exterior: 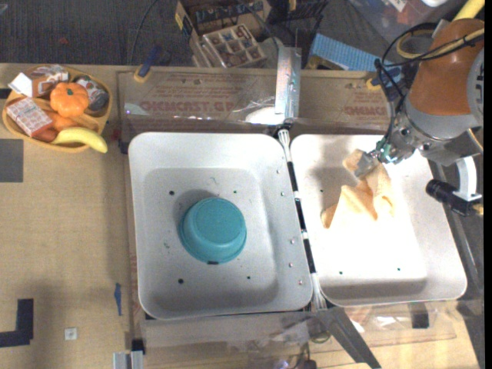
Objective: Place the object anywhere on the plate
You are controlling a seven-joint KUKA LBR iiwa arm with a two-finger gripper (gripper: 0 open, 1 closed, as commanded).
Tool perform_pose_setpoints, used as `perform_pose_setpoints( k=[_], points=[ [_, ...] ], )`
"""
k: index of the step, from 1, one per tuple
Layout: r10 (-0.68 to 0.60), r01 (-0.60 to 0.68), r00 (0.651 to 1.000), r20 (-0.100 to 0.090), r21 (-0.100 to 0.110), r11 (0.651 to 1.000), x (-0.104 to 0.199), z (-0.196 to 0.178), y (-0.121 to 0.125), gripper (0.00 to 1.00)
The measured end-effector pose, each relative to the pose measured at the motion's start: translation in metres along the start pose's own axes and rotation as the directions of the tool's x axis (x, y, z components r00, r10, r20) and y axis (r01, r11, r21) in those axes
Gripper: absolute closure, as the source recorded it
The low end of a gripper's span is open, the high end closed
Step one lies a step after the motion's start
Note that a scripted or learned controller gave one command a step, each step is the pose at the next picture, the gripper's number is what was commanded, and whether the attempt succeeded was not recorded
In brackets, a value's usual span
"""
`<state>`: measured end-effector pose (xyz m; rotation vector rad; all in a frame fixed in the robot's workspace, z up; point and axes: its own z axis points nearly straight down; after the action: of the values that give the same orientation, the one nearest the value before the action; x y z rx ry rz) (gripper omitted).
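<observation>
1. The gripper (377, 157) sits low over the far part of the right bin (407, 279), at the upper tip of a pale tan, cloth-like object (360, 201); its opening is too small and blurred to read, so whether it has hold of the object cannot be told.
2. The object lies crumpled in the right bin, nearer the far edge and toward the divider between the bins; a pinch on one thin corner could slip as the arm lifts, leaving it where it lies.
3. The teal plate (214, 229), which looks like an upturned dish, sits at the middle of the left bin (154, 167), well apart from the object; a limp object dangling low may snag the raised rims between the bins.
4. The plate is small and domed; a loose drop could slide off it.
</observation>
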<state>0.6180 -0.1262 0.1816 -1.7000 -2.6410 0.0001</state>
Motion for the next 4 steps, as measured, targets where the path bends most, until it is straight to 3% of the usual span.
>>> perform_pose_setpoints(
  k=[1,2,3,4],
  points=[
    [0.002,-0.002,1.000,0.001,0.001,1.000,-0.002,-0.041,0.000,1.00],
    [-0.385,0.385,0.923,-0.002,0.001,0.923,0.046,-0.048,0.002,1.00],
    [-0.712,0.712,0.702,-0.002,-0.001,0.702,0.098,-0.036,-0.001,1.00],
    [-0.910,0.910,0.415,-0.003,-0.002,0.415,0.151,-0.031,-0.007,1.00]
  ],
)
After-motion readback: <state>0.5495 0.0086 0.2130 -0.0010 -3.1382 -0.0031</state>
